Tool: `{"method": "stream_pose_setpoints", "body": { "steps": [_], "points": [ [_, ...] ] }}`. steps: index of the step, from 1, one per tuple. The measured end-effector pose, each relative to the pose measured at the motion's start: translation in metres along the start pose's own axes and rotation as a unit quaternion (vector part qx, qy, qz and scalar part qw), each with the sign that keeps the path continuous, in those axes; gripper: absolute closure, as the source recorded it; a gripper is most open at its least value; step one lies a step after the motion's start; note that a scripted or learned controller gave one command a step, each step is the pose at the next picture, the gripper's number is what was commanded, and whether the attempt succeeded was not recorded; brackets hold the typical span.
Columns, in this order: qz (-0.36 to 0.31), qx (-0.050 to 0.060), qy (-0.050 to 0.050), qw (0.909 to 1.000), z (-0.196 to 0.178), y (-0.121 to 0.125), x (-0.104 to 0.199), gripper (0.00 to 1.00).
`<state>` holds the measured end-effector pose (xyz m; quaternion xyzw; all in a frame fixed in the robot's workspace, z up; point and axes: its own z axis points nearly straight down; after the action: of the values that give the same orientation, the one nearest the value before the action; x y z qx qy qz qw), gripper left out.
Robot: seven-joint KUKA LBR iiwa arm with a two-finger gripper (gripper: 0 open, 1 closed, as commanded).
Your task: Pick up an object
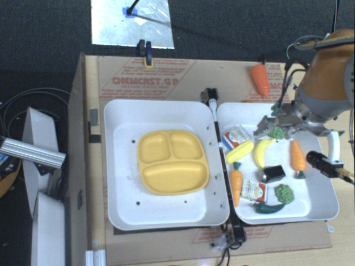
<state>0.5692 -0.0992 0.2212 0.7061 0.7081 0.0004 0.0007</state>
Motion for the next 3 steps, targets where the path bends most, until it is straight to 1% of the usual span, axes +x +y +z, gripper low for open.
{"method": "stream_pose_setpoints", "body": {
  "steps": [1, 2, 3],
  "points": [
    [0.001, 0.002, 0.000, 1.0000, 0.094, -0.001, -0.026, 0.00],
    [0.001, 0.000, 0.000, 1.0000, 0.137, -0.013, -0.048, 0.00],
    [0.004, 0.013, 0.000, 0.9999, 0.134, 0.085, -0.071, 0.00]
  ]
}}
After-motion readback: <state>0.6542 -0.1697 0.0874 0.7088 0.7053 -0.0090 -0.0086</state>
